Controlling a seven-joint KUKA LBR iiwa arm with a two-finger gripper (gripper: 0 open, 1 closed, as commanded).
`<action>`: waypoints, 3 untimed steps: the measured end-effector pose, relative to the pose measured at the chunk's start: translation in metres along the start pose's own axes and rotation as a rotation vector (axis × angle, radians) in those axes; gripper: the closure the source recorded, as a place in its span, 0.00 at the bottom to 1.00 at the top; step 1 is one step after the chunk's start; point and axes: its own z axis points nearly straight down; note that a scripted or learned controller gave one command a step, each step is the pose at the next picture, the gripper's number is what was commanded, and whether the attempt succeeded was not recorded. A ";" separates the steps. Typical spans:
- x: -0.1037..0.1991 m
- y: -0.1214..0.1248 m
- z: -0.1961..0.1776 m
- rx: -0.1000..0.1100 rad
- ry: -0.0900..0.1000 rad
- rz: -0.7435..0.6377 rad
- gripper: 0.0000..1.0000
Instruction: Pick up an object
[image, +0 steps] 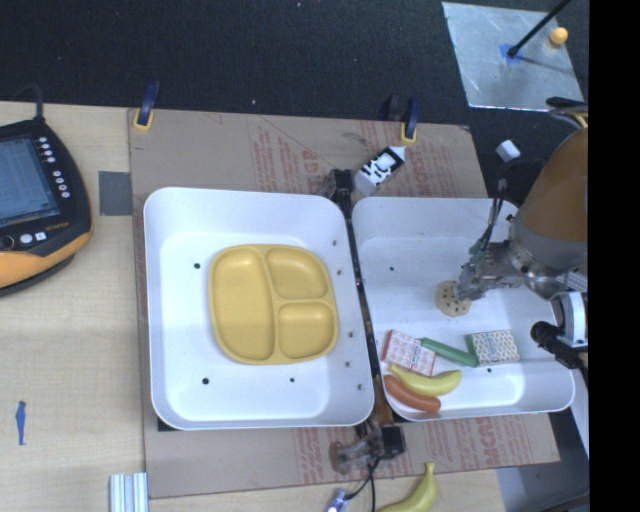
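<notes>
Down at the bottom edge of the frame there's a stray banana (418, 492) lying outside the bins, next to some cable clutter. Not my problem today.

What matters is in the right bin (420, 225). Along its lower wall I've got a little pile: a second banana (427, 380) lying right on a hot dog (411, 395), a patterned cracker pack (404, 351), a green stick-looking thing (447, 352), and another small patterned pack (493, 346). Sitting by itself a bit above the pile, roughly mid-bin, is a cookie (453, 298). The left bin (160, 300) just has the yellow divided tray (272, 302) in the middle.

My gripper (478, 278) is low in the right bin, just right of the cookie and close to touching it. Can't tell from this angle how the pincer is set, it's a dark blur against the arm, and I see nothing between its tips.

If the cookie is the target, my guess is it's light, stiff and thin, so it'll lie flat and be annoying to get under. I'd pinch it across the edges, dead centre, so it won't flip out. It looks like plastic play food, so probably not fragile, maybe a bit slick.
</notes>
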 end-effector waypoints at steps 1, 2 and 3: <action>0.000 0.000 0.000 0.000 0.000 -0.001 0.00; 0.021 0.012 0.026 -0.003 0.004 0.005 0.00; -0.018 0.012 0.028 -0.006 0.005 0.008 0.00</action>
